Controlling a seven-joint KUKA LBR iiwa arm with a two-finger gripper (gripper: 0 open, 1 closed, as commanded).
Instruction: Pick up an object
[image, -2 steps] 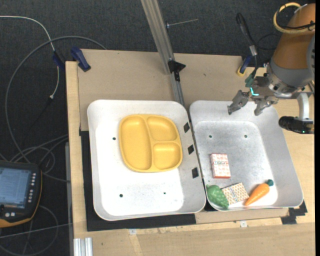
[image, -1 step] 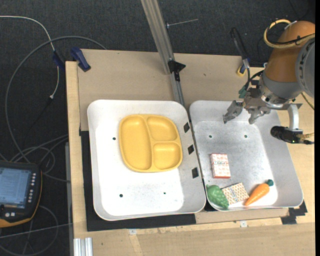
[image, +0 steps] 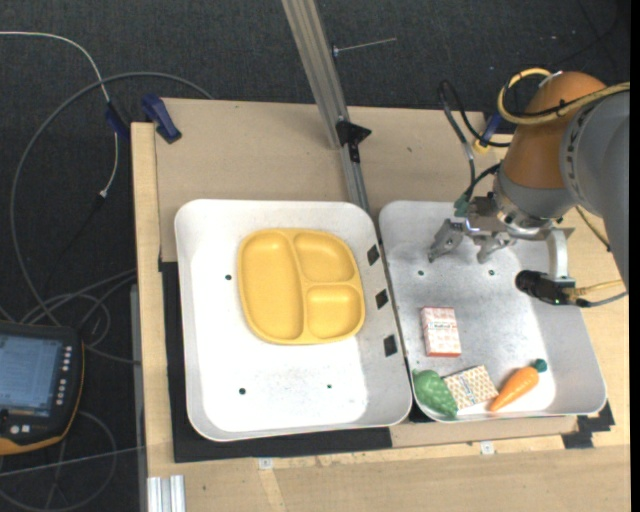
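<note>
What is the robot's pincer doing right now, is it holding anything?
Pincer: open, fingers spread, holding nothing, above the far end of the right bin.

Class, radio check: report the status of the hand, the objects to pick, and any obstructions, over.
Hand open, above right bin's far end, holding nothing. Small box, carrot, green item, patterned packet lying near front. Path unobstructed.
</note>
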